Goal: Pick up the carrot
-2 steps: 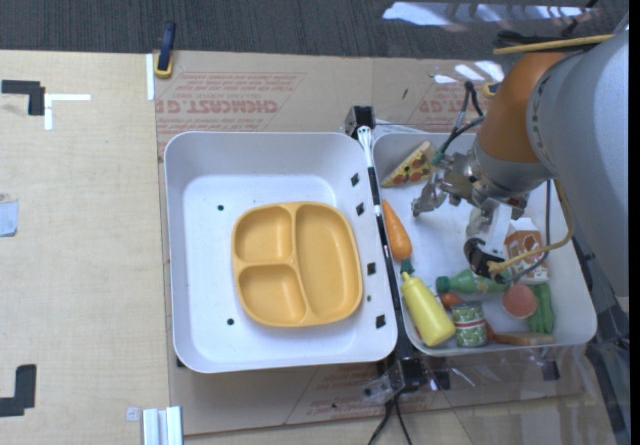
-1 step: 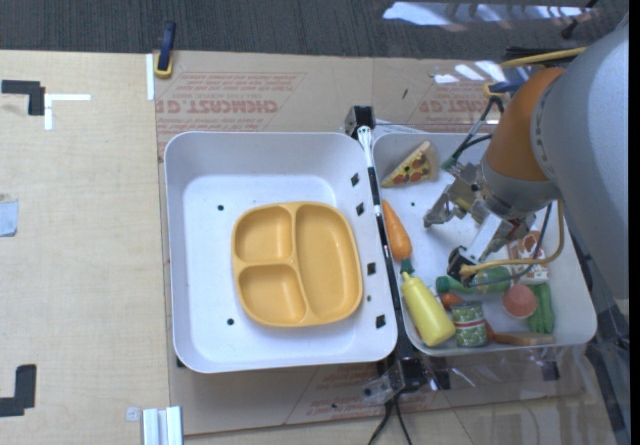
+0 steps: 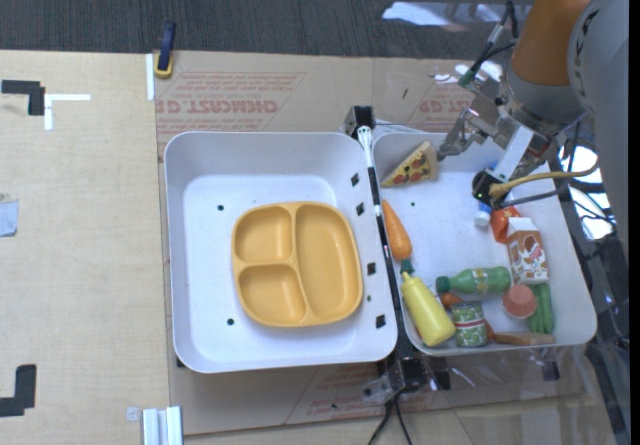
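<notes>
We see the carrot [image 3: 396,230] at the right bin's [image 3: 572,263] 9 o'clock edge; the gripper [image 3: 462,140] hovers at 12 o'clock, its grip state unclear to us.

the arm [image 3: 580,23] was bulky and rounded, a broad orange band wrapping its upper part and pale grey casing beside it. below the casing sat a darker grey wrist ring. thin black and green cables ran along its left side, and a yellow cable [image 3: 545,176] curved out from a black fitting underneath, near a small white bracket.
</notes>
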